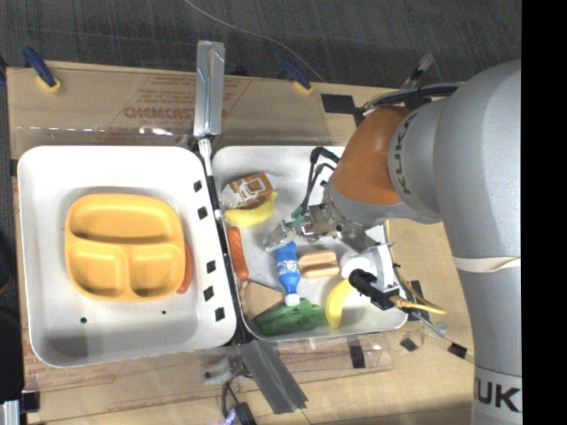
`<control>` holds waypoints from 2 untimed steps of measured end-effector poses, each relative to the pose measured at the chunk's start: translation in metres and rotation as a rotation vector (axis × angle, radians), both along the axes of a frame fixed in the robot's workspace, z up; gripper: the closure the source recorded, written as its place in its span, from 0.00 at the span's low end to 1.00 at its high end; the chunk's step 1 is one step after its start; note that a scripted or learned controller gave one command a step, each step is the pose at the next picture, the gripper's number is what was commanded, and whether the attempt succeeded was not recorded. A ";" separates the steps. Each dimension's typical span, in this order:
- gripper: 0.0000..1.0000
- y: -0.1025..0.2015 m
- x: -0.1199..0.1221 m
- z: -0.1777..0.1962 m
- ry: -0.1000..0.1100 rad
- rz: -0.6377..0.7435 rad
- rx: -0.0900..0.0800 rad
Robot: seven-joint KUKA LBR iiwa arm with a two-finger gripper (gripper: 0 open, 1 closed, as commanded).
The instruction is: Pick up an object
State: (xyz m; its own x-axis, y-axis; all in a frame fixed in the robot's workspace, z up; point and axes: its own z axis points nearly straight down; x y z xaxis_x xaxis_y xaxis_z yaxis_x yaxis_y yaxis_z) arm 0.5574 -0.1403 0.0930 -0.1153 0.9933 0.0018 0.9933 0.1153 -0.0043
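Observation:
My gripper (299, 226) hangs low over the middle of the right bin (292, 159), just above the blue bottle (286, 269) and the hot dog toy (317, 262). A yellow banana (252, 212) lies to its left, below a brown and white packet (248, 187). An orange sausage-shaped piece (236, 251) rests along the bin's left wall. At the bin's front lie a green vegetable toy (289, 317) and a yellow fruit piece (337, 300). Nothing shows between the fingers.
The left bin (53, 335) holds a yellow divided tray (127, 243). The grey arm with its orange band (372, 166) covers the right bin's right side. A metal divider post (209, 87) stands between the bins at the back.

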 end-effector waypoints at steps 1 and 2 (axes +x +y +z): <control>1.00 -0.001 0.001 0.010 0.000 0.004 -0.001; 0.00 -0.001 0.001 0.010 0.000 0.004 -0.001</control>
State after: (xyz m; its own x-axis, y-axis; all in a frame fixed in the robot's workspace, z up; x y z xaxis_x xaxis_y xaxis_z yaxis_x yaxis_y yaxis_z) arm 0.5580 -0.1410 0.1030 -0.1194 0.9928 0.0008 0.9928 0.1194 -0.0043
